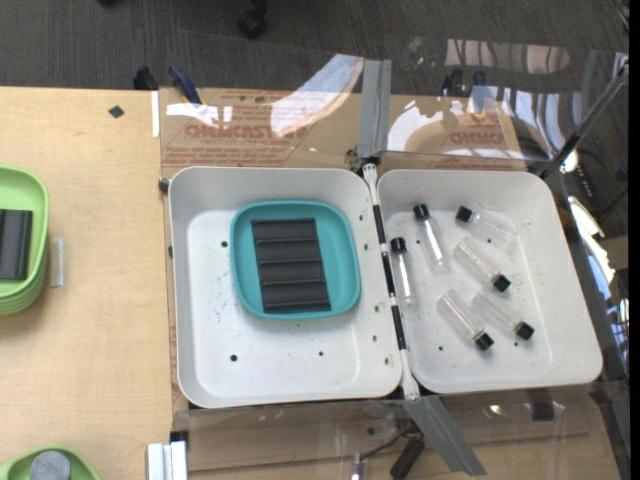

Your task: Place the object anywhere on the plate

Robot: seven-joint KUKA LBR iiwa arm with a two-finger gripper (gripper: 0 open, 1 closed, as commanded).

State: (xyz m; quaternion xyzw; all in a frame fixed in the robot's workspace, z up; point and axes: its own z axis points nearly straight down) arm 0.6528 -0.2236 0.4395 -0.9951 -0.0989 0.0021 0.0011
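A: Where's the plate?

B: The teal plate (295, 260) lies in the left bin (200, 298), up toward the back wall, with a dark ribbed insert (291, 264) on it. Bare white floor runs down its left side and along the front.

A: And the objects?

B: Clear vials with black caps lie scattered in the right bin (560, 358). One vial (402, 268) rests along the left wall, against the divide between bins. Another (430, 233) lies just beside it, further back. Three more, (484, 222), (481, 266) and (466, 322), spread toward the middle.

A: Anything unclear?

B: Clear glass on white blurs their outlines. A green tray (25, 243) is cut off at the left edge.
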